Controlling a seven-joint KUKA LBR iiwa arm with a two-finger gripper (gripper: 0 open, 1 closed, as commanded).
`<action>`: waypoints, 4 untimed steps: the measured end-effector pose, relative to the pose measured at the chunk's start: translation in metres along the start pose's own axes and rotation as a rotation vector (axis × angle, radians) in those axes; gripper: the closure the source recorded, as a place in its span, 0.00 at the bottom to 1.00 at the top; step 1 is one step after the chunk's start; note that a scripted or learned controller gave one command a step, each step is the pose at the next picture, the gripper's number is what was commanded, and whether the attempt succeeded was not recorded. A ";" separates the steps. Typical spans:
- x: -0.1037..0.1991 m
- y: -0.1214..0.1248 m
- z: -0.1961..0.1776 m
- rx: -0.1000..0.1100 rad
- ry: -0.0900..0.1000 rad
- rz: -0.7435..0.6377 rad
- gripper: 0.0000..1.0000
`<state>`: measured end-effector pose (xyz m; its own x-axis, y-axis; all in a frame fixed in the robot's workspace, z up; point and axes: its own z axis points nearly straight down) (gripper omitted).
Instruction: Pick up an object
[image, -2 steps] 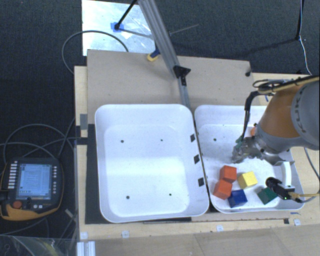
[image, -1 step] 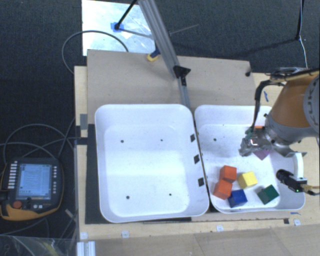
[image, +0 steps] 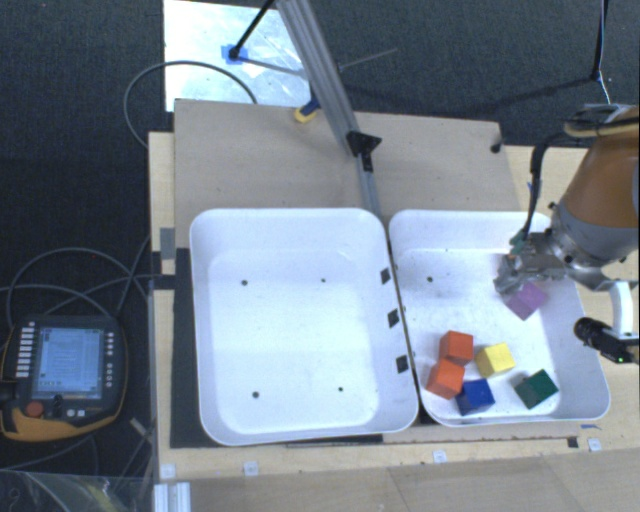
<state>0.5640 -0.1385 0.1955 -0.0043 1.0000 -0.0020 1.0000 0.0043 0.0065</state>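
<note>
Gripper (image: 517, 277) sits over the right bin (image: 430, 235), touching the top of the purple block (image: 527, 299); can't tell finger state. Purple block lies apart from the yellow block (image: 495, 359), up and to its right.

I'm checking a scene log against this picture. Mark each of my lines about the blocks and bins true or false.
1. All the coloured blocks lie in the right white bin. True.
2. There are three orange cube blocks. False: two, one above the other.
3. The blue cube block lies just below the yellow cube block. True.
4. The green cube block sits in the left white bin. False: it is in the right bin, near its lower right corner.
5. The gripper is right above the pale purple block. True.
</note>
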 end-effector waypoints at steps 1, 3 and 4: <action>0.000 0.002 -0.043 0.000 0.000 -0.001 1.00; 0.095 -0.022 -0.024 0.007 0.005 -0.005 1.00; 0.145 -0.034 -0.017 0.007 0.005 -0.006 1.00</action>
<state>0.5290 0.0062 0.2122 -0.0099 0.9999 0.0026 1.0000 0.0099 -0.0009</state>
